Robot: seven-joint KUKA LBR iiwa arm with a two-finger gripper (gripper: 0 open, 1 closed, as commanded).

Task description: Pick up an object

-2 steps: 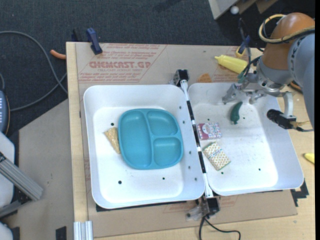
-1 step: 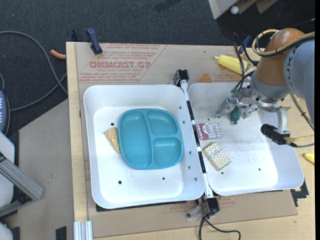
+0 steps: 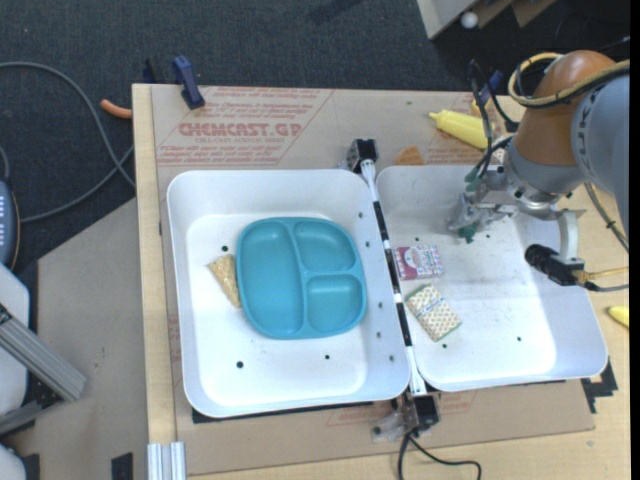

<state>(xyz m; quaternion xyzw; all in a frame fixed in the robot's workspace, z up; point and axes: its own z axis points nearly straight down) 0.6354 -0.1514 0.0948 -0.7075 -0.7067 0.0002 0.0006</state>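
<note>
- Two small packets are lying in the right bin [image 3: 560, 353], close to the wall it shares with the left bin [image 3: 195, 268].
- The nearer one, the patterned packet [image 3: 433, 312], is sitting tilted, with its long side running from upper left to lower right.
- Just past it, the pink packet [image 3: 415, 261] is lying with its long side going left to right.
- In the left bin, a blue tray [image 3: 300, 276] is lying flat, and a tan packet [image 3: 226, 277] is peeking out from under its left edge.
- Farther back in the right bin, the gripper [image 3: 468, 224] is hanging low over bare floor, and I cannot tell how it is set.
- Nothing is showing in its grasp.
- The pink packet is lying nearest to it, toward the left and a little closer to us; I am guessing that is the easy one to pick.
- Beyond the bins, a yellow thing [image 3: 457, 125] is resting on the bench [image 3: 250, 128].
</note>
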